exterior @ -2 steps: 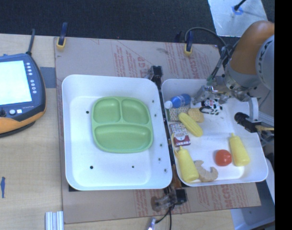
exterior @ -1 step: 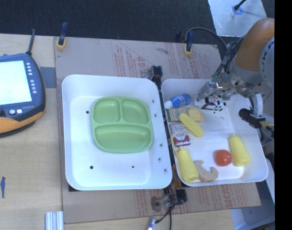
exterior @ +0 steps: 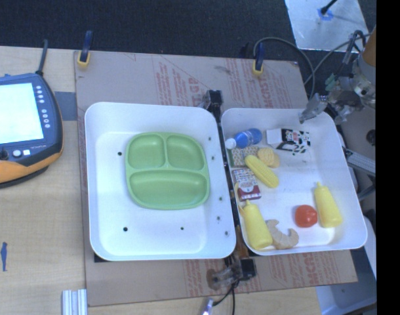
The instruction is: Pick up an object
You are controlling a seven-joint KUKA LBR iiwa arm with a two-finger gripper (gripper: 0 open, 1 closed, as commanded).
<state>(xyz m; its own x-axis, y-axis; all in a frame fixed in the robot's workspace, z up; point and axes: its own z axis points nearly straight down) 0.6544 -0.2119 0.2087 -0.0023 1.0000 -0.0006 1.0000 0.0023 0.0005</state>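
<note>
The right bin [exterior: 344, 176] holds several small items: a blue-capped bottle [exterior: 244, 138], a black-and-white carton [exterior: 290, 138], a corn cob [exterior: 261, 170], a red tomato [exterior: 305, 216], two yellow squeeze bottles [exterior: 255, 224] [exterior: 327, 204], a red-labelled packet [exterior: 246, 188] and a tan biscuit shape [exterior: 282, 235]. My gripper [exterior: 316, 107] hangs at the bin's far right corner, above and to the right of the carton, with nothing seen in it.
The left bin [exterior: 101, 176] carries a green divided plate [exterior: 166, 170]. A teach pendant [exterior: 20, 126] lies at the far left of the bench. Cables and the arm's wrist [exterior: 351, 87] crowd the upper right. Clamps [exterior: 84, 54] hold the cardboard sheet.
</note>
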